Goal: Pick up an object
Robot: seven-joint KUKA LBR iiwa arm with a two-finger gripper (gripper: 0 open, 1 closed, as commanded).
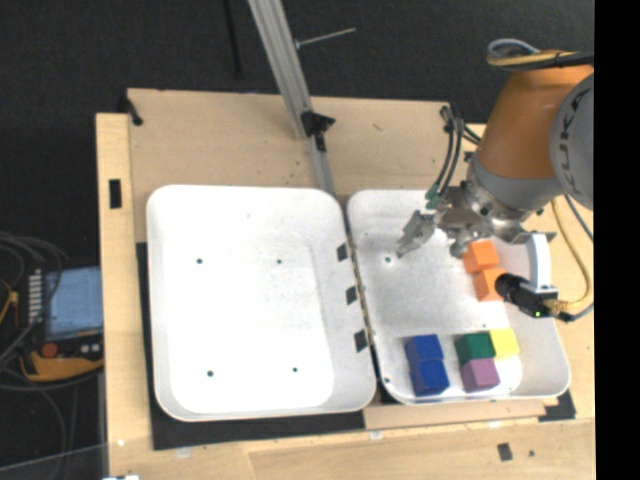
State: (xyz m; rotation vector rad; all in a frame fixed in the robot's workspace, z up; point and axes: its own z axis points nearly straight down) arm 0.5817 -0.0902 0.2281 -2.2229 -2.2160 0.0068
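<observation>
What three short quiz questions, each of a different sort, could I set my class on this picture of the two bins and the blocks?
1. True or false: all the coloured blocks lie in the right bin.
2. Which block lies nearest the left bin? A) blue block B) yellow block C) orange block
3. Fill in: the green block sits directly above the ____ block in the picture.

Key
1. True: blue, green, yellow, purple and orange all lie there.
2. A: the blue block is the leftmost one.
3. Purple: the purple block touches the green one's lower side.
</observation>
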